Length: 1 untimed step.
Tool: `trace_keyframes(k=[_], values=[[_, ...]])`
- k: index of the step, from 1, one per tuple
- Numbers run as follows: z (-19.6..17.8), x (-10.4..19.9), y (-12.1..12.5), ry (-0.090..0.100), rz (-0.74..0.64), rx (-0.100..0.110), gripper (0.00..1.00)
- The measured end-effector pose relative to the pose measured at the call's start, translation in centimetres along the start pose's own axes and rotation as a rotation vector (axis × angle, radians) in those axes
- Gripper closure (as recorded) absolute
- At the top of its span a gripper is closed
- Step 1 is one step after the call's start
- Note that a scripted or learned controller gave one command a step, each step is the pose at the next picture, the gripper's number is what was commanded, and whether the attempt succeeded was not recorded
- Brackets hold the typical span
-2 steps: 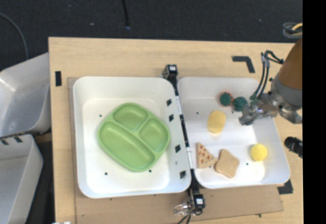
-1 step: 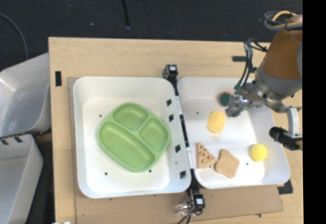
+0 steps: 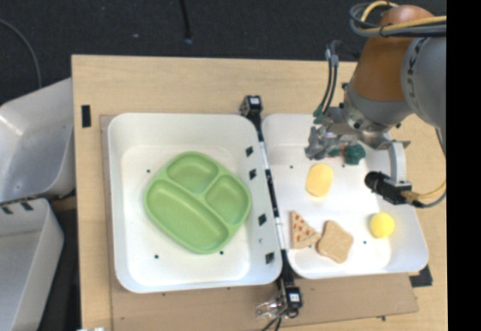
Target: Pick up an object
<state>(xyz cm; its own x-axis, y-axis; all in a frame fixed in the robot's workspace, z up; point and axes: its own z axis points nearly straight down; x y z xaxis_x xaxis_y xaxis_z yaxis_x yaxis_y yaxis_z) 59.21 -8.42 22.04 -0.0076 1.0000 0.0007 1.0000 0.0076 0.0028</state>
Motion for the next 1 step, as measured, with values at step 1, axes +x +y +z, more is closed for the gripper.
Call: trace_keyframes(k=[1], values=[[-1.51, 5.15, 2.57, 0.0, 0.0, -0.001, 1.0]])
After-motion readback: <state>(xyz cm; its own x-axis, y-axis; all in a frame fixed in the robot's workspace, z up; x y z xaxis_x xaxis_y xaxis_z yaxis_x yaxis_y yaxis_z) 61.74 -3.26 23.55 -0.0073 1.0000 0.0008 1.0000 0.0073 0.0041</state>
